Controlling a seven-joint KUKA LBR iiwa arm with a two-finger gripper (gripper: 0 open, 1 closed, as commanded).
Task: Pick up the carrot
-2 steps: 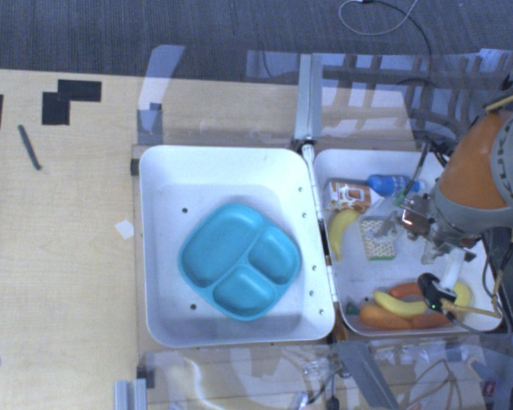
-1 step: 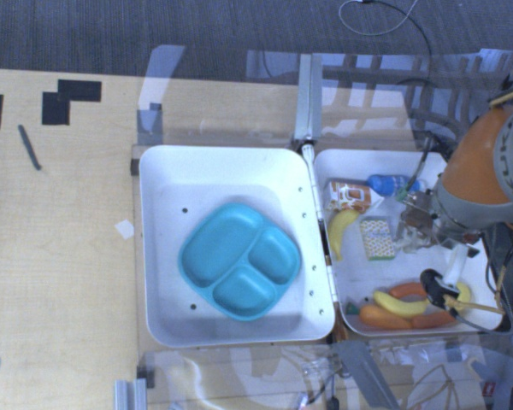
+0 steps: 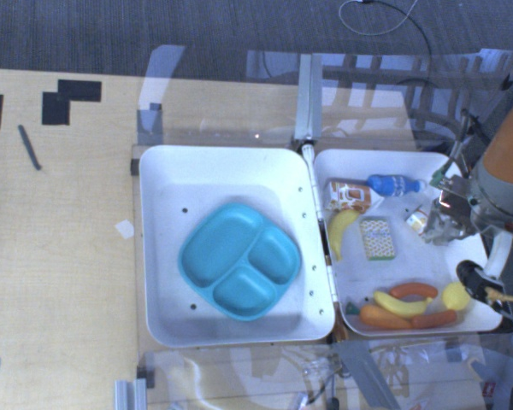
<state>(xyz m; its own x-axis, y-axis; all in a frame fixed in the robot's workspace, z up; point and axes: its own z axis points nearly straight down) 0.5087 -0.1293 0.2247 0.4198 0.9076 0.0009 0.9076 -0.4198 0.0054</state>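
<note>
- Carrot (image 3: 383,317): an orange, tapered piece lying flat in the near part of the right bin (image 3: 402,165), close to that bin's near-left corner. It touches a cluster of other play foods and is not lifted.
- Gripper (image 3: 443,222): it hangs over the right side of the right bin, well apart from the carrot and farther from the viewer. Whether it is open or closed cannot be told at this slant; nothing is seen held in it.
- Neighbours of the carrot: a small banana (image 3: 400,302), two sausages (image 3: 413,290) and a lemon (image 3: 456,295) crowd its far and right sides.
- Left bin (image 3: 158,229): it carries a blue divided plate (image 3: 239,260).
- Progress, as a judgement: the pick is not yet made. Travel toward the near-left, descent, closure and lift all remain.
</note>
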